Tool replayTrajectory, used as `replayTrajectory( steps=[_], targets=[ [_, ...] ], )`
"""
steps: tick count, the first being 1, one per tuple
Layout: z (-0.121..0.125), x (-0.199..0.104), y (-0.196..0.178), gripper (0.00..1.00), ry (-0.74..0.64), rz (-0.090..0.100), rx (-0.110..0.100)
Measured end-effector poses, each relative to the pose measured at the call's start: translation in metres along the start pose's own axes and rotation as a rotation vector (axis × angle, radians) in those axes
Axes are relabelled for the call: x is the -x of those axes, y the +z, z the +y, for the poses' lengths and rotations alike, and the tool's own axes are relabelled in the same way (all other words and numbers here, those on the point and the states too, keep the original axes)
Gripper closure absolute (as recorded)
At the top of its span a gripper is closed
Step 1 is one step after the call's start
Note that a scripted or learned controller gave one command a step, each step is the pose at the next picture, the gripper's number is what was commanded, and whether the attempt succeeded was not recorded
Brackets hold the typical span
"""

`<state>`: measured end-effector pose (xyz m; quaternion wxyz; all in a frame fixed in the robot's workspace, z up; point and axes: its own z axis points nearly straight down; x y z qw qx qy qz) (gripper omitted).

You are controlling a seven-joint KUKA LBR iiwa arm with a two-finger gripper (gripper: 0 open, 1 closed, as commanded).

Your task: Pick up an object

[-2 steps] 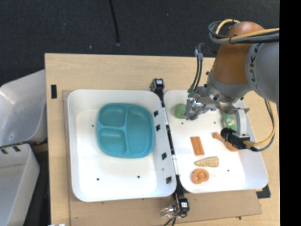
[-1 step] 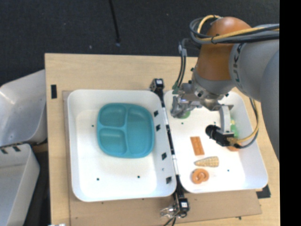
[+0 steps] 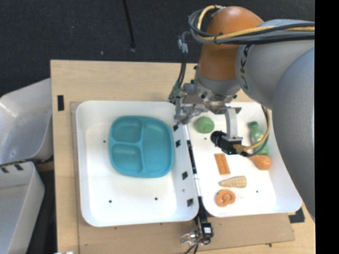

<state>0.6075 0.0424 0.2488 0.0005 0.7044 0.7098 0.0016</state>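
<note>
The teal tray (image 3: pixel 142 146) looks like smooth plastic, the white bins (image 3: pixel 95 194) glossy plastic, the bench (image 3: pixel 106 70) pale matt wood.

the grey arm (image 3: pixel 280 57) reached in from the right, bent downward at its orange band (image 3: pixel 228 41). the gripper (image 3: pixel 184 110) pointed down and a little leftward below the wrist, near the view's middle

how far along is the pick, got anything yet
Done: the gripper is low over the right bin, beside the green ball. In hand: nothing visibly held. Left: grasp and lift; the green ball, orange block, cone and orange spiral piece all lie on the bin floor.
</note>
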Motion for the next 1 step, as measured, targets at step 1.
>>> replayTrajectory(
  steps=[1],
  targets=[
    [0.0121,-0.0393,0.0080,1.00,0.003,-0.002,-0.001]
  ],
)
